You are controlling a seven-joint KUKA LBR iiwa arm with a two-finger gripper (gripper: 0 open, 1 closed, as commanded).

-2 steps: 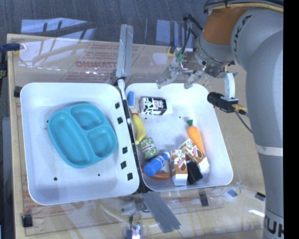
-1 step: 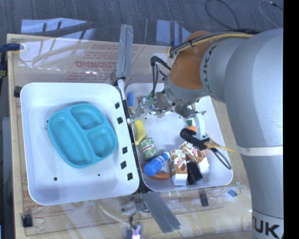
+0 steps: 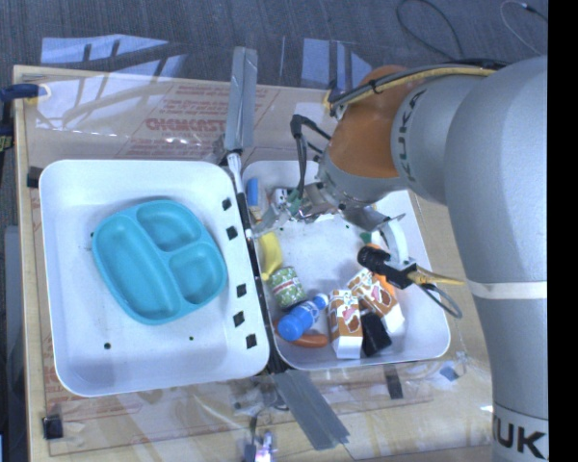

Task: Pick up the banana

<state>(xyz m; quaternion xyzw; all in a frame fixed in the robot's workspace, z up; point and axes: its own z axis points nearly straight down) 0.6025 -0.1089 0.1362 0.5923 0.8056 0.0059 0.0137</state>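
Nearest us in the right bin (image 3: pixel 323 253), a cluster of things sits against the near wall. A blue bottle (image 3: pixel 300 320) lies tilted, and a small orange thing (image 3: pixel 314 340) lies just beside it on the near side. To the right of these stands an orange and white carton (image 3: pixel 348 318), with a black block (image 3: pixel 374 334) touching its right side. A little farther in, by the left wall, we see a green patterned can (image 3: pixel 286 284).

Just beyond the can lies the banana (image 3: pixel 268 251). It is stretched along the left wall of the right bin, with its length running near to far. It rests on the bin floor and nothing grips it.

Across the divider, the left bin (image 3: pixel 77 354) holds a teal divided plate (image 3: pixel 159 258), lying flat around its middle.

Farther still, the gripper (image 3: pixel 285 206) hangs low over the far left part of the right bin, just past the far end of the banana. We cannot tell whether it is spread or pressed together, nor whether it touches the fruit. A small blue thing (image 3: pixel 253 196) lies to its left, close to the divider.

The arm (image 3: pixel 462 162) comes in from the right, and its orange band (image 3: pixel 366 147) sits above the far half of the right bin.

Beyond both bins, the bench (image 3: pixel 125 114) shows a printed brown sheet. A blue clamp (image 3: pixel 16 91) grips its far left corner.
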